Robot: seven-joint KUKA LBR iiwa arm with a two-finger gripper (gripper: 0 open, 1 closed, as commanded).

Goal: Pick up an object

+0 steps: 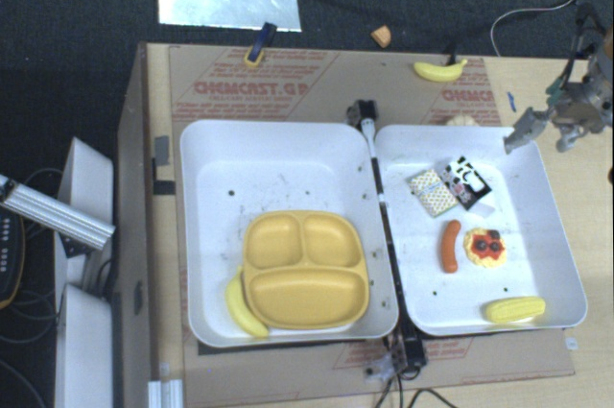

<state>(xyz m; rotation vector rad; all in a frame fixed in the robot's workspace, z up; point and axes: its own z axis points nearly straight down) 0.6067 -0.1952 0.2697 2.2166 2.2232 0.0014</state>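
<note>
The right bin [547,204] holds a checked packet [432,192], a black-and-white packet [467,182], an orange sausage [450,246], a small yellow tart with red topping [485,248] and a yellow corn cob [514,308]. My gripper [543,132] hangs over the right bin's far right corner, above and right of the packets. Its two fingers are spread apart with nothing between them.
The left bin [221,156] carries a yellow divided tray [305,268] and a banana [244,306] at the tray's left. Outside the bins, a second banana [439,69] lies on the cardboard at the back, and a small orange piece [382,36] on the floor.
</note>
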